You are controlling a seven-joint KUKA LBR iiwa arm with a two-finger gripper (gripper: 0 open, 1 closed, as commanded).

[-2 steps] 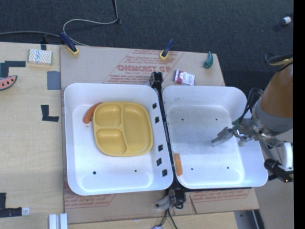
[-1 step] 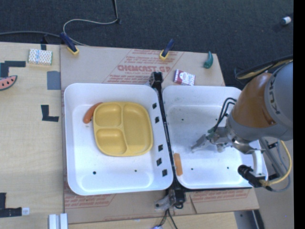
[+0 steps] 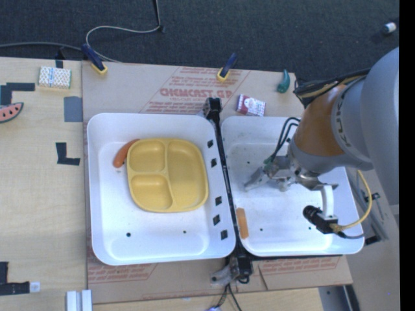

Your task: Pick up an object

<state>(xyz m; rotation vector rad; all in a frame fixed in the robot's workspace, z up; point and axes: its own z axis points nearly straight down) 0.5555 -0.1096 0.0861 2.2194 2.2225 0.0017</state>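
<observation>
**Arm reaching into the right bin, jaws hard to read**

We are looking down on a table (image 3: 39, 193) carrying two white bins side by side on a sheet of cardboard (image 3: 188, 89). The arm (image 3: 343, 125), grey with an orange band, is coming in from three o'clock and is covering much of the right bin (image 3: 285, 235); its upper part is running out of the frame at the right edge.

The jaws (image 3: 256, 180) are pointing toward nine o'clock, low over the middle of the right bin's floor. They are small, grey and partly merging with the wrist behind them, so we cannot tell whether they are released or clenched, and we are seeing nothing clearly between them.

The nearest loose thing is a small orange object (image 3: 242, 222), lying at about seven o'clock from the jaws, against the right bin's left wall and apart from the jaws. Its shape is too small for us to name.

In the left bin (image 3: 155, 245) a yellow divided tray (image 3: 166, 174) is lying flat. An orange-red piece (image 3: 119, 155) is peeking out at the tray's ten o'clock side, partly hidden under its rim.

At twelve o'clock from the right bin, a small red-and-white packet (image 3: 250, 105) is resting on the cardboard. A black cable with a yellow lead (image 3: 337, 224) is hanging off the wrist at five o'clock from the jaws.
</observation>
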